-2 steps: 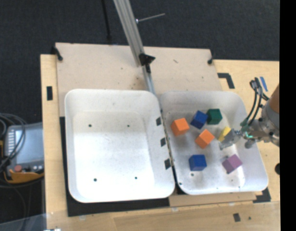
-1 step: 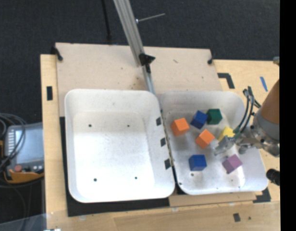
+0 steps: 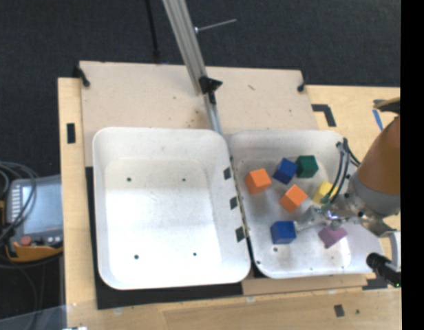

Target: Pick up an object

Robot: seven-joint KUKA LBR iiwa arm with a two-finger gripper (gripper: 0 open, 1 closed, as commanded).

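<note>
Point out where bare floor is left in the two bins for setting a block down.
The left bin offers open floor from wall to wall. In the right bin, blocks crowd the middle around the gripper; bare strips remain along the far wall and the near-left corner.

White bins [image 3: 164, 143] hold orange, blue, green blocks [image 3: 259, 179].

Camera: one fixed view, set above the bench [image 3: 184, 95].
Facing: downward at a slant, the far edge of the bench toward the top of the view.
Nearness: far enough back to take in both white bins, the left bin [image 3: 164, 205] and the right bin [image 3: 267, 150], plus dark floor around the bench.
Arm side: the arm [image 3: 380, 174] enters from the right edge.
Poor spot: detail near the wrist is blurred, probably from motion.
</note>
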